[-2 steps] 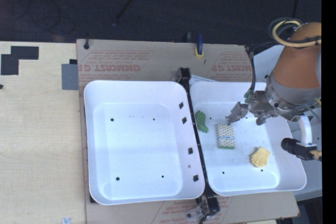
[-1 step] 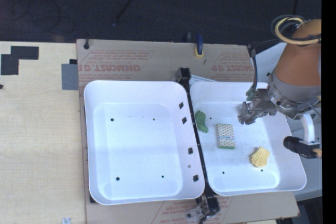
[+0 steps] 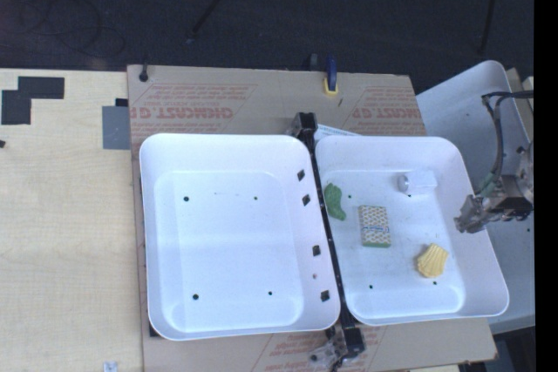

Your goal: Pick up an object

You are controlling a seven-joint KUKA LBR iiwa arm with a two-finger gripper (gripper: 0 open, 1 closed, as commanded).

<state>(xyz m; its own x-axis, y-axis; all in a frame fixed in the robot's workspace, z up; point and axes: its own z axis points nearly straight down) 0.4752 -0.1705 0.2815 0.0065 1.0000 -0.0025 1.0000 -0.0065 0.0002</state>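
The right bin (image 3: 475, 274) holds several small objects: a green piece (image 3: 334, 201) near its left wall, a checked rectangular block (image 3: 375, 226) in the middle, a yellow ridged piece (image 3: 432, 260) toward the right, and a small white-grey object (image 3: 416, 181) at the back. My gripper (image 3: 473, 218) hangs over the bin's right rim, to the right of the yellow piece and apart from every object. Nothing shows between its tips.
The left bin (image 3: 166, 292) sits beside the right one, joined by a black clamp strip (image 3: 316, 231). Both rest on a cardboard sheet (image 3: 218, 104) on the wooden bench (image 3: 61, 231). Cables (image 3: 500, 135) hang by the arm at the right.
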